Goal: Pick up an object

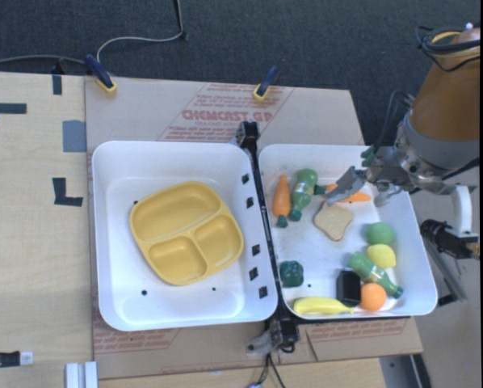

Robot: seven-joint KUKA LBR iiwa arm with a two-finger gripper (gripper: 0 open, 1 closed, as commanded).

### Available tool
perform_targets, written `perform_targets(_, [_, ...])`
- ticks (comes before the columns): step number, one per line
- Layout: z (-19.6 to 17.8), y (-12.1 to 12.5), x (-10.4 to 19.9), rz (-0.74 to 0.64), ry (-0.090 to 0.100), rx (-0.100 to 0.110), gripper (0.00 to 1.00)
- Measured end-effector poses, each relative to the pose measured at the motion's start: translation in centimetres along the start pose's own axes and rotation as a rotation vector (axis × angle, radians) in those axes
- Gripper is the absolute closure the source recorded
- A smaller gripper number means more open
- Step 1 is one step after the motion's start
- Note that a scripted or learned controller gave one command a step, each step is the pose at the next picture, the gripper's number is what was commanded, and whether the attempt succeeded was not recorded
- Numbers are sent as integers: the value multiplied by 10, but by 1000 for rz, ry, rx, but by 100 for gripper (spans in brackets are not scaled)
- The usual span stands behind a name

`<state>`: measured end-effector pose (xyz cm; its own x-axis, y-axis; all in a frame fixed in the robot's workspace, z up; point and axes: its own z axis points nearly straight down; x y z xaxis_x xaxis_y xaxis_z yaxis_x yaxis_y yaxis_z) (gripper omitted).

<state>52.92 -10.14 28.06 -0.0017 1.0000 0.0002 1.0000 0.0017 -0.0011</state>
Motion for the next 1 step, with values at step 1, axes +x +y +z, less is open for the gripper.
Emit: perform_targets(1, [65, 119, -26, 0, -1, 1, 0])
